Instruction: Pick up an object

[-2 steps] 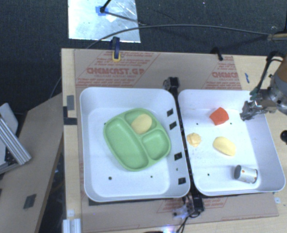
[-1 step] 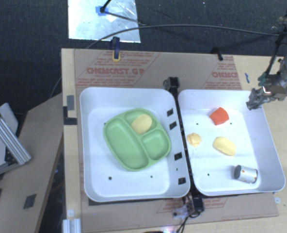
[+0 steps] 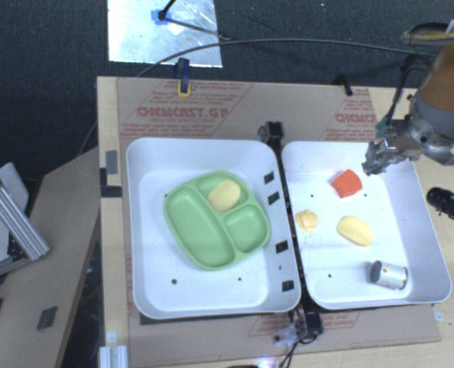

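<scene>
Two white bins sit side by side on the counter, and the gripper hangs over the far edge of the right bin, carried by the grey arm with its orange band. Whether the gripper is released or clenched cannot be told at this size and angle; nothing visible sits in it.

Closest to the gripper is an orange block, just below and to its left, apart from it. Farther on the near side lie a yellow oval piece, a small pale yellow lump farther left of that, and a metal can on its side, the farthest of the four toward the near wall. Well off to the left, in the left bin, a green tray holds another yellow piece in one compartment.

The step in hand looks like the approach: the gripper is above the bin, not yet down on anything. The block seems the likely target, being nearest. The next move would call for shifting a little left and toward the near side to centre over it, turning the wrist to suit its tilted sides, then descending. The block's slanted lie could let it slip out if the close lands off-centre.
</scene>
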`<action>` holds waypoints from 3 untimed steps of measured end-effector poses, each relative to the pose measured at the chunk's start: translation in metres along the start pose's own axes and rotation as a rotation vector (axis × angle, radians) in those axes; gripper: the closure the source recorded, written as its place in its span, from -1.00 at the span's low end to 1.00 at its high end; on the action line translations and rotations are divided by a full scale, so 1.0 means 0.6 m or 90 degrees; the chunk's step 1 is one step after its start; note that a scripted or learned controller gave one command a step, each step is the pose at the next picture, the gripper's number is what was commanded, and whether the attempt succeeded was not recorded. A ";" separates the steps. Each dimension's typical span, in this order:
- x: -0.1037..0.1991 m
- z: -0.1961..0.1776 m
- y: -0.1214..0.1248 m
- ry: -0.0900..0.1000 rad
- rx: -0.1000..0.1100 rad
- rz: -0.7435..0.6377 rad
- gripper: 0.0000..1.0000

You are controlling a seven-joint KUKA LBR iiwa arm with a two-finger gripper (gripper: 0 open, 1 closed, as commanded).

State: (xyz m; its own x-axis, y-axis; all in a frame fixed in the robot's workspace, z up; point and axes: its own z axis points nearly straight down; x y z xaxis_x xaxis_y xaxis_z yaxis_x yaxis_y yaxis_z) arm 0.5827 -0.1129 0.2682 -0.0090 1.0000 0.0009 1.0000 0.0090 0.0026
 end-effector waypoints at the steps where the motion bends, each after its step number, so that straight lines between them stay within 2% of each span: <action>1: 0.087 0.028 0.003 0.001 0.001 0.000 1.00; 2: 0.192 0.031 0.012 0.001 0.000 -0.001 1.00; 3: 0.292 0.028 0.003 0.001 0.000 -0.001 1.00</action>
